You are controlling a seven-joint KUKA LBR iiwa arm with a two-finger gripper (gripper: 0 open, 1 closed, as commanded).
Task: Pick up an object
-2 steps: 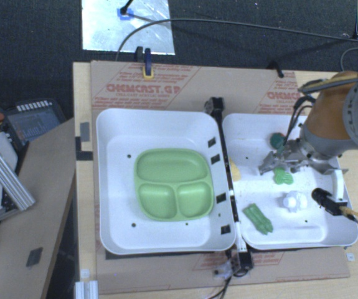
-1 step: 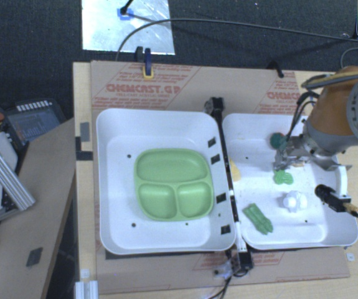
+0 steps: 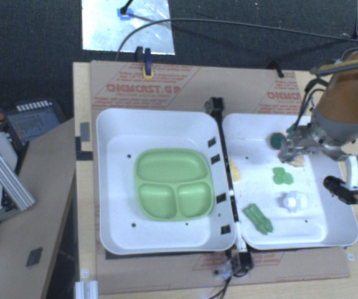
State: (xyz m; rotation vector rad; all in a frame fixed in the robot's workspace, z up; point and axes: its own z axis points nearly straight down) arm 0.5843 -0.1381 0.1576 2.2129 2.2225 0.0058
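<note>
Gripper (image 3: pixel 289 154) is reaching down into the right bin (image 3: pixel 334 229), low over its upper middle, but whether its tips are spread or pinched together is not something the view lets me tell. A pale yellowish piece (image 3: pixel 297 161) is lying just beside it, and a teal round object (image 3: pixel 277 140) is sitting right at its left side, possibly touching. Below the gripper a small green object (image 3: pixel 283 177) is resting on the bin floor, with a white lumpy object (image 3: pixel 293 200) lying further down and a longer green object (image 3: pixel 257 218) lying near the bin's lower left corner. A small yellow bit (image 3: pixel 234 170) is sitting by the divider. The left bin (image 3: pixel 113 185) is holding a green divided tray (image 3: pixel 172 184).
</note>
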